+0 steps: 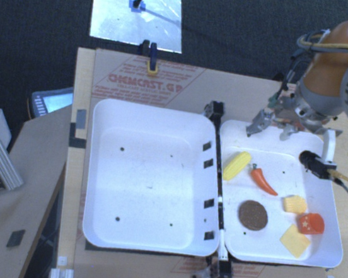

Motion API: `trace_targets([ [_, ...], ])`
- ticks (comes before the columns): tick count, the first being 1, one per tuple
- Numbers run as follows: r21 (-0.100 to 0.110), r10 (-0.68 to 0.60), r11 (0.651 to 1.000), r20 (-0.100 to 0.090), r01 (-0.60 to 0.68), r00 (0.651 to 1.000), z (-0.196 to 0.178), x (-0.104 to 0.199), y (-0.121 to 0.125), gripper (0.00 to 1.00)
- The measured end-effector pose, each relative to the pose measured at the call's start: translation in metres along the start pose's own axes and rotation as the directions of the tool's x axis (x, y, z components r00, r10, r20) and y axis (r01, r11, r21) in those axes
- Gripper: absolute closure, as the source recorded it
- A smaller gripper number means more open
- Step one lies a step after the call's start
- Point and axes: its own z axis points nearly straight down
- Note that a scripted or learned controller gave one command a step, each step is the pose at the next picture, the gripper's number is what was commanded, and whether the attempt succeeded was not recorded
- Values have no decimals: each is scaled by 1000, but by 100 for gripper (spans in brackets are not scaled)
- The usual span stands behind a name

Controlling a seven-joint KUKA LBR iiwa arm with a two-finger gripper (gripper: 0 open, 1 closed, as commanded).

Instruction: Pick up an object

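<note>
Nearest the camera, by the desk's front edge, the right bin (330, 254) holds everything worth grabbing: a yellow wedge (295, 240) at its front right, a red piece (311, 223) just behind it, and a small yellow cube (295, 204) touching that red piece or nearly so. A brown disc (253, 215) lies flat toward the bin's inner wall. Farther back sit an orange chili (263, 180) and a corn cob (236, 166), close together but apart, the cob tilted toward the divider.

Across the black clips, the left bin (147, 176) shows bare white floor with a few small dots.

Up at the back right corner of the desk, the claw (271, 126) hangs over the right bin's rear rim, fingers spread, nothing between them. My guess is it is poised high so it can drop onto one of the pieces; the cob and chili lie closest beneath it. The loose scatter leaves room around most pieces, though the red and yellow cluster looks awkward to separate
</note>
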Motion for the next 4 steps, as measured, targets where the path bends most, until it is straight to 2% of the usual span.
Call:
trace_targets([
  [1, 4, -3, 1000, -1, 3, 1000, 10, 38, -49, 0],
  [2, -5, 1, 1000, 0, -1, 1000, -61, 40, -81, 0],
  [3, 5, -4, 1000, -2, 4, 1000, 22, 84, -103, 0],
  [4, 1, 4, 1000, 1, -4, 1000, 19, 52, -108, 0],
])
